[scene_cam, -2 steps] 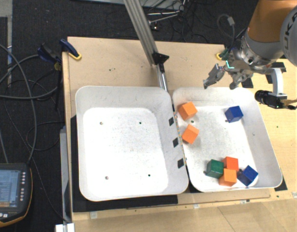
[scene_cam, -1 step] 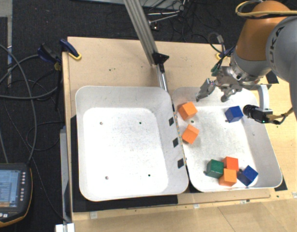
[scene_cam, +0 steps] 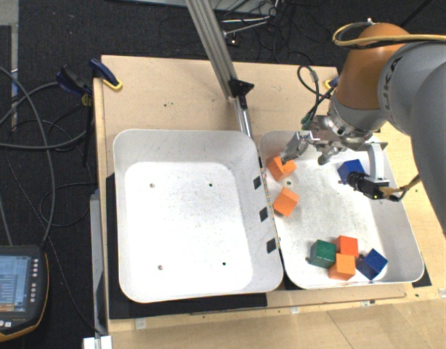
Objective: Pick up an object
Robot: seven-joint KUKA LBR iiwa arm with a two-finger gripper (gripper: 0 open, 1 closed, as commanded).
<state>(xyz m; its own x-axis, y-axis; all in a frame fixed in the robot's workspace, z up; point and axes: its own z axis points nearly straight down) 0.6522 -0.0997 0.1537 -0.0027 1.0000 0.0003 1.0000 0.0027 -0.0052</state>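
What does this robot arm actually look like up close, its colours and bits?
The arm is thick, rounded and grey, with a glossy orange band above the wrist. A thin yellowish cable loops over the band. It ends in a small metallic gripper, with a black part beside it.

One fixed camera, set high above the bench [scene_cam: 172, 93] and tilted downward.

Both white bins are taken in at a slant: the left bin [scene_cam: 136, 158] is seen whole near the middle, the right bin [scene_cam: 404, 246] toward the right side. The arm [scene_cam: 419, 78] is seen entering from the right. The view is held at middle distance, so that dark floor, cables [scene_cam: 34, 151] and a handheld screen [scene_cam: 16, 289] are included at left.
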